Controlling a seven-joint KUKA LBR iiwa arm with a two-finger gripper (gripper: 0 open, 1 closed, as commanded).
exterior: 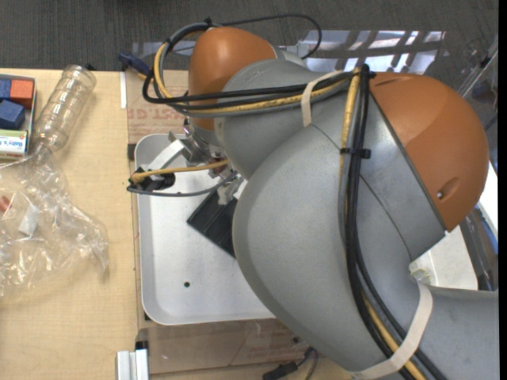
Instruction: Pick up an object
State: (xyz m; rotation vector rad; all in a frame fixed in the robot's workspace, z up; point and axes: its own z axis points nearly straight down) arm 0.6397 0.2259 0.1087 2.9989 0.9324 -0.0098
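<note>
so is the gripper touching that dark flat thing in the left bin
Cannot tell. In the camera view the arm covers the gripper's end and part of the dark flat object in the left bin, so no contact or gap shows.

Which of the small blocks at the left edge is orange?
The upper block, in the box's top right corner, is orange; the blocks left of and below it are blue.

The arm [333,236] is built of bulky, rounded grey shells with glossy orange domed caps [432,145] at the joints. Black and yellow cables [261,97] run along its outside, looping near the wrist, bound to the body by pale straps [305,101] and a black tie. A small dark hole marks one orange cap
</note>
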